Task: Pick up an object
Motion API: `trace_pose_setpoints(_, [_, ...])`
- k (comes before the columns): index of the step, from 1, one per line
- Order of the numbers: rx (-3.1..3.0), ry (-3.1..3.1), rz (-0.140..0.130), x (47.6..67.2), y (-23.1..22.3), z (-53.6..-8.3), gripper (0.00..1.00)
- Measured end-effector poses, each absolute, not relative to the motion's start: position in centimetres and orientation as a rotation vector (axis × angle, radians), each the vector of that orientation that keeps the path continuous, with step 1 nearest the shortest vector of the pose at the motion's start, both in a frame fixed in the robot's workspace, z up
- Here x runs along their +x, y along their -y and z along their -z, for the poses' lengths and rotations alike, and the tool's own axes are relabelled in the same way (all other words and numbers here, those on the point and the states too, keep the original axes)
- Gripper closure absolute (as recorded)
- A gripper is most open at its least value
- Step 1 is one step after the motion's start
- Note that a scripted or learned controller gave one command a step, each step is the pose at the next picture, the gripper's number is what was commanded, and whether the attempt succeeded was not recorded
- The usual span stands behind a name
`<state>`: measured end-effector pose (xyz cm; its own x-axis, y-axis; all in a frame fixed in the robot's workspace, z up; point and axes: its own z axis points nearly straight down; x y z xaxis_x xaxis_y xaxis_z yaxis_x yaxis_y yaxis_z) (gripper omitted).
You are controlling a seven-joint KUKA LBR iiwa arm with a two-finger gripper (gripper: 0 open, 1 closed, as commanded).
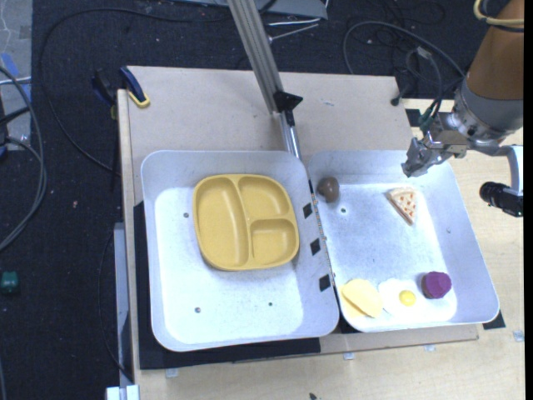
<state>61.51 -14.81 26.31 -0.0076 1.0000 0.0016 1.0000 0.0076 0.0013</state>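
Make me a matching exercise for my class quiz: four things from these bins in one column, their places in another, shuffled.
Things:
1. yellow plate
2. pizza slice
3. purple ball
4. brown ball

Places:
A. right bin, near corner on the right
B. left bin
C. right bin, far left corner
D. right bin, far side, just below the gripper

Pairs: 1-B, 2-D, 3-A, 4-C

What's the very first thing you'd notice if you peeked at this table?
The big yellow divided plate jumps out first, lying alone in the left white bin. Next come the toy foods in the right bin: a pizza slice near the back, a brown ball at the back left corner, and a yellow piece, a fried egg and a purple lump lined up along the front. The gripper hangs above that bin's back right corner.
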Motion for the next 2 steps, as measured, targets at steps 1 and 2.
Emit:
trace_pose_setpoints(1, [-2.212, 2.228, 0.000, 60.3, 9.9, -25.7, 1.00])
trace_pose_setpoints(2, [-2.212, 2.228, 0.000, 59.7, 4.9, -24.4, 1.00])
